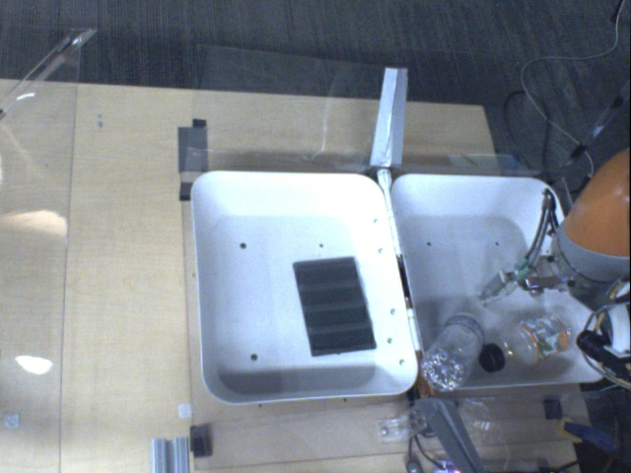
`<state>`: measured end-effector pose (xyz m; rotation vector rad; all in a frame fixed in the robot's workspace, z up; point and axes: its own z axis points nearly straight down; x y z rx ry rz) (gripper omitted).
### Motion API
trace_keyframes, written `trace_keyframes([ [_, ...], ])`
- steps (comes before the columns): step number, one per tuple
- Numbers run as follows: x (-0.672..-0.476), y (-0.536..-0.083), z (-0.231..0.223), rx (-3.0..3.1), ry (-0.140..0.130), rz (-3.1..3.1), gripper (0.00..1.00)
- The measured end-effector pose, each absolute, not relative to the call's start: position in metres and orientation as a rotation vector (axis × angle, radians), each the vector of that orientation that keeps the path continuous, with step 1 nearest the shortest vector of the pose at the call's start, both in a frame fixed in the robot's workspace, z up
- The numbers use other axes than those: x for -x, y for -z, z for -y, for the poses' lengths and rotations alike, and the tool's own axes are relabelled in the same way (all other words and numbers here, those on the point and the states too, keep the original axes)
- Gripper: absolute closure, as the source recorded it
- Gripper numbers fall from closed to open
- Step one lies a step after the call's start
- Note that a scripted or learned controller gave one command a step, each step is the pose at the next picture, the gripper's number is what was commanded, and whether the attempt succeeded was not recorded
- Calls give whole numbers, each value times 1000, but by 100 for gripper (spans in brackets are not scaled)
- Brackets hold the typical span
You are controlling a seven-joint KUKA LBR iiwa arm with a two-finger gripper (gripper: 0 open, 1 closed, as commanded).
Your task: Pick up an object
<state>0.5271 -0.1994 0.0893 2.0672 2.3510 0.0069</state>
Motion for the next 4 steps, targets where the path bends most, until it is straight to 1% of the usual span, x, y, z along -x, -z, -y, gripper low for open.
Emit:
trace_keyframes([
  [1, -530, -101, 198, -2061, -15, -2349, 100],
  [2, -530, -101, 198, -2061, -15, -2349, 0],
  [3, -491, -89, 206, -2046, -11, -2368, 0],
  [4, -542, -93, 171, -2160, -6, -2276, 0],
])
